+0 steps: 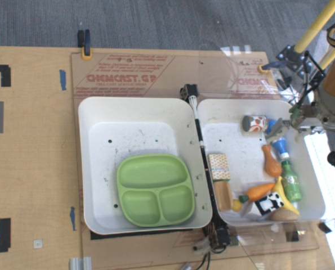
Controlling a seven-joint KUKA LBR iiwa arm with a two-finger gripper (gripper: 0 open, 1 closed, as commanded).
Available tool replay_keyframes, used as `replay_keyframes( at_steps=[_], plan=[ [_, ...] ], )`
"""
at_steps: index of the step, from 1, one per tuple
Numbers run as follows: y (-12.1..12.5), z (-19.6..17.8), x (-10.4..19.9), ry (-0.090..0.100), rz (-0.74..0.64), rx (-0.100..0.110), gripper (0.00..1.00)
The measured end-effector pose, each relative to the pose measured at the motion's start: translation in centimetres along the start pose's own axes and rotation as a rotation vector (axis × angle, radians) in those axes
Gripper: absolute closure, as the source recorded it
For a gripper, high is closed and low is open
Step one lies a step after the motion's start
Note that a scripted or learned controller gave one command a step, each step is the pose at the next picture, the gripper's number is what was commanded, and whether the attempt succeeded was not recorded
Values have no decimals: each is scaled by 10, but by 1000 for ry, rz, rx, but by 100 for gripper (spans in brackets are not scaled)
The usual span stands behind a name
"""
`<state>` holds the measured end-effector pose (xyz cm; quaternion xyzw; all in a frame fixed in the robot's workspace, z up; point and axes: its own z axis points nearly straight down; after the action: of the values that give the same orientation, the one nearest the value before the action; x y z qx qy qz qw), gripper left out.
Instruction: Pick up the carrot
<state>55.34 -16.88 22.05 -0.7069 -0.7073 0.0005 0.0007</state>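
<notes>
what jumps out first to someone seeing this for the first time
A big green divided plate fills the front of the left bin. The right bin holds a jumble along its right and front: an orange carrot, a green bottle and a small can.

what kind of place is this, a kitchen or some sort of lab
Most likely a robot lab test bench, not a kitchen: two white bins clamped on a cardboard-covered bench, toy food like a carrot, and a green divided plate.
</notes>
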Motion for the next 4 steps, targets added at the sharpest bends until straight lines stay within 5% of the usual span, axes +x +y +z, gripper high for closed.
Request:
replay_keyframes(
  at_steps=[1, 2, 3, 4],
  plan=[
    [-6, 107, -2, -4, -239, -8, 0],
    [-34, 132, 15, -3, 38, -13, 0],
    [-32, 119, 11, -11, 41, -21, 100],
    [3, 129, 73, -9, 238, -20, 100]
  ],
)
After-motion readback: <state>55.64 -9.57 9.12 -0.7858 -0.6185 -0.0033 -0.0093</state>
